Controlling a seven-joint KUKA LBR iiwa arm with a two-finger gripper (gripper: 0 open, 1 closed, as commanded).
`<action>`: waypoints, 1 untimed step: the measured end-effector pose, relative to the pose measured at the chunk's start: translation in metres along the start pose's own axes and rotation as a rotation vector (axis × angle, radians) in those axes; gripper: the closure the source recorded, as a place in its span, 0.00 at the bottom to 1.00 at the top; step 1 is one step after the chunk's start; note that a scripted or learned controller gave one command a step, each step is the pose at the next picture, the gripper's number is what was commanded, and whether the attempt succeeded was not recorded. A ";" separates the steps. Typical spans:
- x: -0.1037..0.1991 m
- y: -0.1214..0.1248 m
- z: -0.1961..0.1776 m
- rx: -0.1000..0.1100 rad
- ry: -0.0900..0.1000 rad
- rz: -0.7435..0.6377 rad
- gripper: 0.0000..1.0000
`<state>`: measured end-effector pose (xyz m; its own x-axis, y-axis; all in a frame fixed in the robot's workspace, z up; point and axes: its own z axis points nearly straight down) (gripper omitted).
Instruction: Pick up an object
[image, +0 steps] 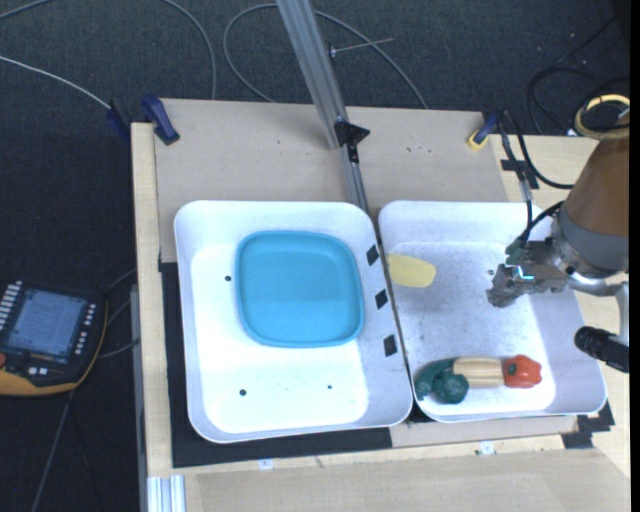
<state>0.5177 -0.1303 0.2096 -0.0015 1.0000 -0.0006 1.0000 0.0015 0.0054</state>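
Note:
In the right bin (560, 400) a pale yellow piece (411, 270) lies near the left wall. Along the bin's front wall rest a dark green object (441, 384), a tan cylinder (479, 372) and a red object (521, 371), side by side. My gripper (505, 285) hangs over the bin's right half, above bare floor, well right of the yellow piece and above the row of three. I see nothing between its fingertips. The arm's orange band (605, 190) rises behind it.
The left bin (200, 290) holds a blue square plate (300, 288). A metal pole (325, 80) slants down to the gap between the bins. Clamps sit at the bench's back corners, cables run behind, and a pendant (45, 335) lies far left.

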 end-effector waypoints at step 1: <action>0.000 0.001 -0.028 0.002 0.000 0.001 1.00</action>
<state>0.5184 -0.1303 0.2377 -0.0006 1.0000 -0.0004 1.0000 0.0006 0.0033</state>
